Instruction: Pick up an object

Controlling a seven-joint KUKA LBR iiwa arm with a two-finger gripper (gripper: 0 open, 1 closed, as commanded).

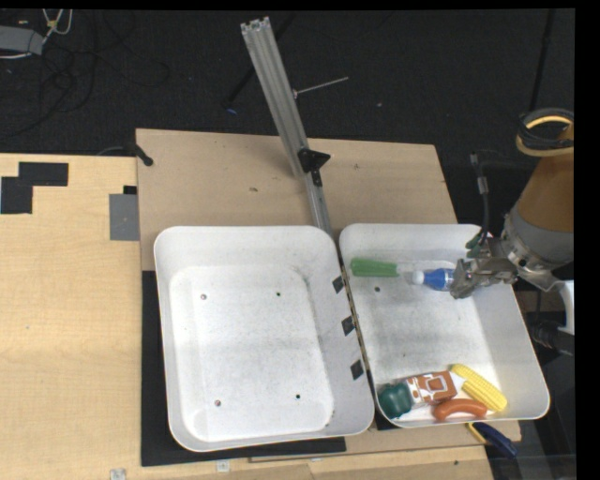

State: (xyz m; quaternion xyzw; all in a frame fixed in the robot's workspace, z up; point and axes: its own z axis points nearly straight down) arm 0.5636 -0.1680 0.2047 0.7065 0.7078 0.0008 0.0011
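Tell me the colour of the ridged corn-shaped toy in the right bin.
Yellow corn-shaped toy, clearest in the camera view.

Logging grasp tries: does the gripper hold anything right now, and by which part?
It cannot be told. The gripper sits in the right bin right at the blue end of the toothbrush, but the view is too small to show a hold.

A pale wooden bench runs along the left, with a tan board laid behind the two white bins. Beyond that the floor is dark carpet, strewn with loose cables at the far left corner. A slanted aluminium rail rises from the board (its foot sits between the bins). Lighting is even, overhead.
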